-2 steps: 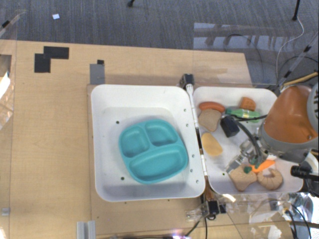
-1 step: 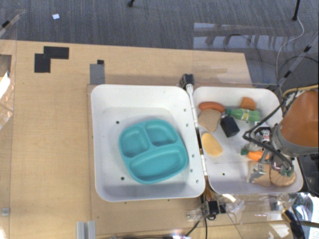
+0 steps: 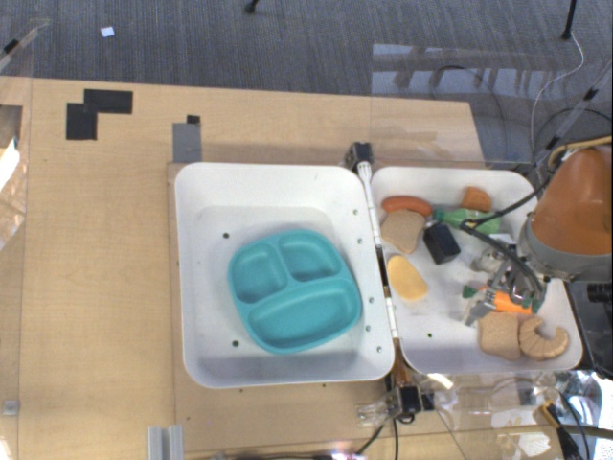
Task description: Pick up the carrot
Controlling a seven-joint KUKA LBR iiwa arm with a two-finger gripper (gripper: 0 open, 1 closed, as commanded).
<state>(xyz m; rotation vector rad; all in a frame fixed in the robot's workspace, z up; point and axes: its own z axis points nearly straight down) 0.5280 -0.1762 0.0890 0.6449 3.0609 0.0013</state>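
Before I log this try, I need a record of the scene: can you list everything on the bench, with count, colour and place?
Bins: two, white, side by side on the bench.
Tray: one, teal, three compartments, in the left bin.
Sausage: one, red-orange, far left of the right bin.
Bread slice: one, tan, just below the sausage.
Yellow piece: one, pale yellow, left side of the right bin.
Black block: one, middle of the right bin.
Green item: one, far side, beside the black block.
Orange-brown piece: one, far edge of the right bin.
Carrot: one, orange, at the gripper.
Brown pieces: two, tan, near right corner.
Arm: one, grey and orange, over the right bin.
Gripper: one, down at the carrot.
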